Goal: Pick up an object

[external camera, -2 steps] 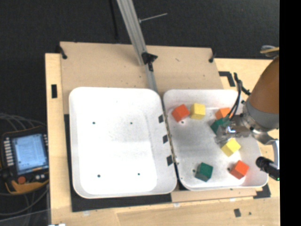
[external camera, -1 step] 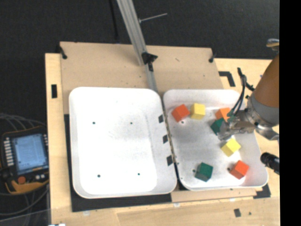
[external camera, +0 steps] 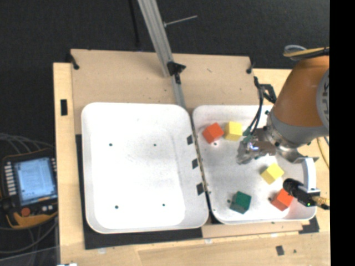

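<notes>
Since the gripper [external camera: 248,151] is hanging mid-right, can't tell its state, I'd be aiming squarely at the yellow block [external camera: 234,130] just above it, beside the orange block [external camera: 212,132].

bins [external camera: 89,148]: 2 | orange blocks [external camera: 212,132]: 2 | yellow blocks [external camera: 234,130]: 2 | green block [external camera: 241,202]: 1, possibly more hidden under arm

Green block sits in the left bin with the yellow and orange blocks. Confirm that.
Not quite. The camera view shows the green block in the right bin, not the left one. It does share that bin with two yellow blocks and two orange blocks.
</notes>
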### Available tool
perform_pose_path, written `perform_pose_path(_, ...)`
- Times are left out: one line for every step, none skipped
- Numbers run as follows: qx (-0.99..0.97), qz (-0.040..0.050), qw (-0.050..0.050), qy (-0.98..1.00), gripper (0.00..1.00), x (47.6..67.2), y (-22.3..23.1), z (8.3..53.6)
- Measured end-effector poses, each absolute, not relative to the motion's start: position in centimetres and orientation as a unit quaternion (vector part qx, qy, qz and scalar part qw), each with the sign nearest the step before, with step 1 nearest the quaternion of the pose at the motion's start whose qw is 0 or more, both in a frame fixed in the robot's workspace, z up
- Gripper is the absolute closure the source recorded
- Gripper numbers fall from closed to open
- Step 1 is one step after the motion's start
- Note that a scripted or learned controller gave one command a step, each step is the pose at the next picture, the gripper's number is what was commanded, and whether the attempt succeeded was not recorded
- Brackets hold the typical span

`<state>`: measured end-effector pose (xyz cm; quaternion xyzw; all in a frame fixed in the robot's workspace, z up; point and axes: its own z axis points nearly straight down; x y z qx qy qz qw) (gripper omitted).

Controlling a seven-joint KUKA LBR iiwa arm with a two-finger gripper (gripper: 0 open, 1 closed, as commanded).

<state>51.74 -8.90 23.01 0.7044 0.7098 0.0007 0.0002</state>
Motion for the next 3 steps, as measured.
perform_pose_path(0.705, 0.0002, -0.001, 0.71, 1.0, 52.6, -3.4, 22.4)
perform_pose_path(0.704, 0.0011, 0.0, 0.71, 1.0, 53.7, 2.5, 22.8)
perform_pose_path(0.704, 0.0013, 0.0, 0.71, 1.0, 55.1, 8.0, 23.7)
